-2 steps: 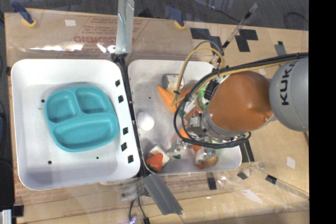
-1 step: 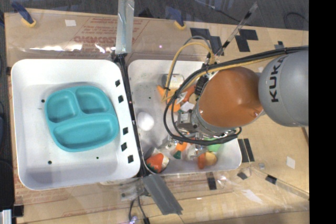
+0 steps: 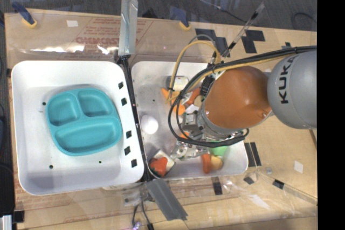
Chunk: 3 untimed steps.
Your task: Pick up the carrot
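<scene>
End effector (image 3: 186, 144) is down inside the right bin (image 3: 141, 95), grip state not discernible under the wrist; the carrot (image 3: 207, 163) lies on the bin floor just beside it, near the bin's front wall, so the pick appears not yet accomplished.

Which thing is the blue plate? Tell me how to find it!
Look at the left white bin. Lying flat in its middle is the teal plate, divided into three compartments. It is the bin's single colourful thing, while the small food toys sit in the right bin under the arm.
</scene>
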Each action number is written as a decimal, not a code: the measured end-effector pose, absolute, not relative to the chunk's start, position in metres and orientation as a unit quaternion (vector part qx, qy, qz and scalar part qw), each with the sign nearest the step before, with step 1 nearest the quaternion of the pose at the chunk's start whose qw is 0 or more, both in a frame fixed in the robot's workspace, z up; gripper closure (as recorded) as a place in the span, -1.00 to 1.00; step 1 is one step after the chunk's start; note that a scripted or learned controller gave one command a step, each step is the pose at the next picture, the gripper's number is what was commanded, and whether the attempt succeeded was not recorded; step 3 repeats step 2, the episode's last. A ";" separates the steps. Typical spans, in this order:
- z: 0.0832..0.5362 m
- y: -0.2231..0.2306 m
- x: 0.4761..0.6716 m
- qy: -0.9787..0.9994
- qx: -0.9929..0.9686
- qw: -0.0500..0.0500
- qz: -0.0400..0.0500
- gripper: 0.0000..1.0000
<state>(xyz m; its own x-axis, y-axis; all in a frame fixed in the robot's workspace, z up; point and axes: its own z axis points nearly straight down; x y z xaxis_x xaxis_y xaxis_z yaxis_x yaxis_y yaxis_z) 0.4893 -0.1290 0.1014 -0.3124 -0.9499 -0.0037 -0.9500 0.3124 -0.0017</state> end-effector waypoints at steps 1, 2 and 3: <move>0.263 -0.094 0.484 0.796 -0.606 0.004 -0.005 1.00; 0.357 -0.131 0.485 0.790 -0.613 0.001 -0.004 1.00; 0.357 -0.131 0.485 0.790 -0.613 0.001 -0.004 1.00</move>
